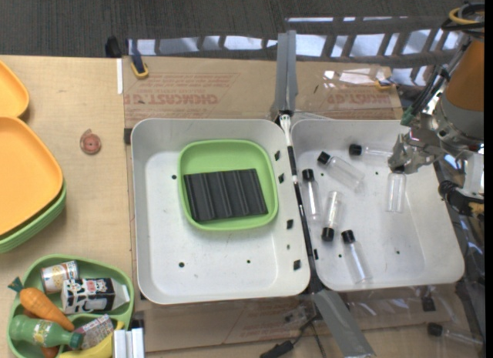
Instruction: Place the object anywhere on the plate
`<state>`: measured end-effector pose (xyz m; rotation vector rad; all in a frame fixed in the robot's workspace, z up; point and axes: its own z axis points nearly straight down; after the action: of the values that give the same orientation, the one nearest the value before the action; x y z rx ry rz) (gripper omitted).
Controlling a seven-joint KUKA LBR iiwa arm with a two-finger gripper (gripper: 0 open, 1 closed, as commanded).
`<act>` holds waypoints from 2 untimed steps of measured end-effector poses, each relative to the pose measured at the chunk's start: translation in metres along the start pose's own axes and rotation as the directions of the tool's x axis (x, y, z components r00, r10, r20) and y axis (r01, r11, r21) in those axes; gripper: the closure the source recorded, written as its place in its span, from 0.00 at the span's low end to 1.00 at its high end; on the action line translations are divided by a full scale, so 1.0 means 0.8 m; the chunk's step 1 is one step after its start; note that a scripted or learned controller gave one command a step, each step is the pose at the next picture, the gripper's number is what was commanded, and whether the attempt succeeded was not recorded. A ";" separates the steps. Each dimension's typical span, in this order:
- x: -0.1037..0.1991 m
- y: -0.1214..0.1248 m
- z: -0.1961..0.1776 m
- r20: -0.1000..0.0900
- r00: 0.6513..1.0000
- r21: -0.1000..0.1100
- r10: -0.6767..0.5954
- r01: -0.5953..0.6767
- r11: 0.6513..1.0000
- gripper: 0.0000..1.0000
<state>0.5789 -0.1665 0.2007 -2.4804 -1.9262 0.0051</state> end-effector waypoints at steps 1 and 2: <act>0.054 -0.037 -0.027 -0.001 0.994 0.000 -0.106 0.106 0.994 1.00; 0.082 -0.075 0.013 -0.001 0.972 0.001 -0.237 0.237 0.972 1.00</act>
<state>0.5369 -0.0883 0.1903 -2.2321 -2.2071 0.0047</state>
